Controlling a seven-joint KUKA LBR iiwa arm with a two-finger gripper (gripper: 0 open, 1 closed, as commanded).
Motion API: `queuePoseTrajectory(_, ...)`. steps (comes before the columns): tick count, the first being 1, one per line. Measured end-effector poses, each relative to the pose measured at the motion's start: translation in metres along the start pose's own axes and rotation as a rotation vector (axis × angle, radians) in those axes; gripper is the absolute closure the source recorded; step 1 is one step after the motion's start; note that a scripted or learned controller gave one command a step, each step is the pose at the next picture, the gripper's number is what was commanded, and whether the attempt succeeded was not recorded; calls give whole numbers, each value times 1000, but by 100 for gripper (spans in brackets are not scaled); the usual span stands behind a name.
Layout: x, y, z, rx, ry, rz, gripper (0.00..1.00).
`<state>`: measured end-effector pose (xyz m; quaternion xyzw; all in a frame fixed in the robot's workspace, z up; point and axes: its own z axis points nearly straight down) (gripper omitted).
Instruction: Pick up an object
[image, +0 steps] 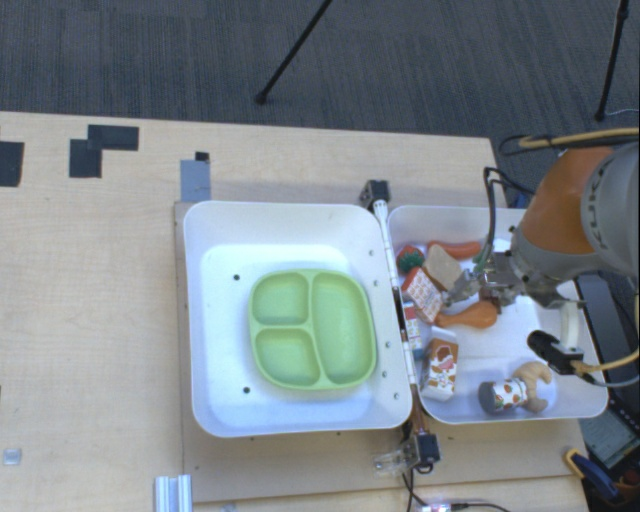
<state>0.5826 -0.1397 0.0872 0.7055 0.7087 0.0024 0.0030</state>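
Note:
My gripper (478, 288) hangs low in the right bin (590, 405), just above an orange carrot-shaped toy (472, 317). Directly to its left lie a brown block (442, 266) and a red-and-white carton (422, 294). A second orange piece (462, 247) lies at the bin's far side, with a small green item (408, 262) beside it. Nothing can be seen held in the gripper.
Near the right bin's front lie another small carton (441, 366), a grey patterned cup (499, 396) and a tan toy (536, 384). The left bin (215, 300) holds a green divided plate (311, 329). The arm's orange band (558, 205) hangs over the right bin's far right.

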Motion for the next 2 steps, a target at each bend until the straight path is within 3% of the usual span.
queuePoseTrajectory(1,-1,2,-12,-6,-2,-1,100)
queuePoseTrajectory(2,70,61,-98,2,2,-2,100)
